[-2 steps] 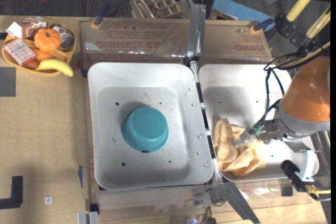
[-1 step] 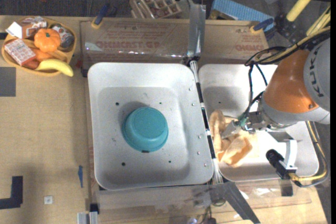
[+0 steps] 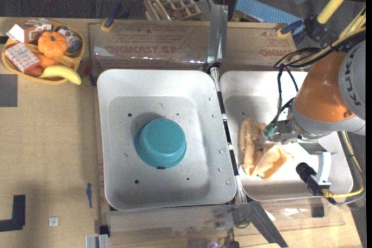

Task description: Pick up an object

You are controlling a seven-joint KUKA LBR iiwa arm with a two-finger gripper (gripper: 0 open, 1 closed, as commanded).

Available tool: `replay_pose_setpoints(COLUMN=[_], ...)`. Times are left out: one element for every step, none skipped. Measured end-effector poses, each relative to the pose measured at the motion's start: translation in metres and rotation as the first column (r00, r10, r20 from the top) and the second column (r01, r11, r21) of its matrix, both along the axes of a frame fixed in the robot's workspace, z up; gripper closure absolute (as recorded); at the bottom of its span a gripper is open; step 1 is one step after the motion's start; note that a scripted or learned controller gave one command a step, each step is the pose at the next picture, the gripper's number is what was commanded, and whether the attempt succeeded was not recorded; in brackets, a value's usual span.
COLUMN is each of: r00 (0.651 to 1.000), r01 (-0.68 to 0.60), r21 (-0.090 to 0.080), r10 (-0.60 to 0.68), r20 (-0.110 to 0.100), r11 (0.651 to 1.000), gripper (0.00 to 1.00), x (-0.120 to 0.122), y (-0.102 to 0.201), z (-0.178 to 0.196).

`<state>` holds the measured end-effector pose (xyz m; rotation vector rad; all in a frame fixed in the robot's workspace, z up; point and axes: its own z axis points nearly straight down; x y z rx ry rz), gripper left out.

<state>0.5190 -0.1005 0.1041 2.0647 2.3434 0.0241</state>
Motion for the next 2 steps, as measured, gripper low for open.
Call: replay_pose_setpoints(r00=[0.996, 0.999], r01=[-0.086, 0.025], r21=[-0.007, 0.0], r10=[0.086, -0.025], r20=[0.007, -0.024], r11=[0.996, 1.0], gripper=[1.0, 1.0], x=[-0.019, -0.009], y=[0.003, 0.048], z=[-0.008, 0.125])
